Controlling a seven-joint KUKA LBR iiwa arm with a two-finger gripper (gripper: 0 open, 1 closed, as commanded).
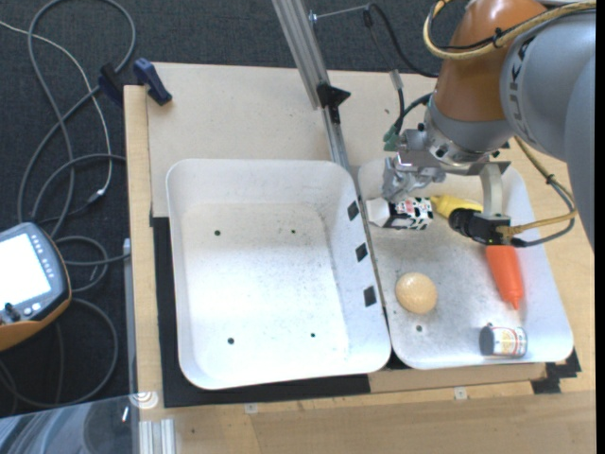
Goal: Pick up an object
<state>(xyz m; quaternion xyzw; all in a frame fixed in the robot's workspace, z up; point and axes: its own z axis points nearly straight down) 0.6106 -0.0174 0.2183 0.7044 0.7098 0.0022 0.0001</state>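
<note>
where one carrot (506, 274) lies, one jar (502, 340) lies near.

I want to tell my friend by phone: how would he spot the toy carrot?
Find the white bin on the view's right. Near its right wall lies the carrot, the only long orange thing, beside a round tan ball and a small jar.

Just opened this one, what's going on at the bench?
The arm reaches into the right bin, with its tool low over a small black-and-white spotted toy near the bin's far left corner. Whether the toy is actually gripped cannot be told from this view. An orange carrot, a beige ball and a small jar on its side lie apart from the tool in the same bin.
</note>
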